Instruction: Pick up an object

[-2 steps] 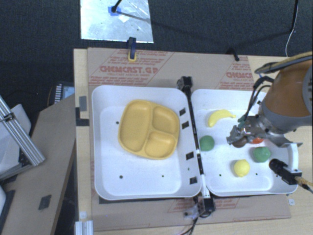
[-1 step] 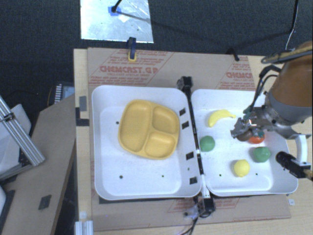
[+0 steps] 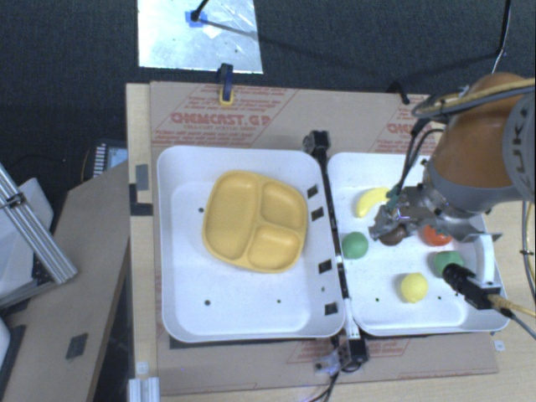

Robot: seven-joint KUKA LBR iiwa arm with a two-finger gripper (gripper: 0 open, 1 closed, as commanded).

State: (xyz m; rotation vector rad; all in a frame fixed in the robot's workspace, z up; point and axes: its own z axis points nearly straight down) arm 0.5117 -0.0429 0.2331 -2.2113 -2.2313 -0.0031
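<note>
Camera view: we are lowering the end effector (image 3: 390, 227) into the right bin (image 3: 368, 321), beside the green ball (image 3: 355, 245). Finger state: cannot tell. We are advising a centred descent before closing.

Dark carpeted floor (image 3: 67, 57) all round. Shiny metal sheet (image 3: 199, 23) at 12 o'clock. Brown cardboard-topped worktop (image 3: 251, 115) central. Aluminium frame rail (image 3: 33, 233) at 9 o'clock.

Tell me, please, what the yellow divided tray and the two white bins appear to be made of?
Yellow tray: probably moulded plastic, matte to satin, judging by its uniform colour and softly rounded compartments. White bins: likely thin formed plastic, smooth with a slight sheen and rounded rims.
</note>
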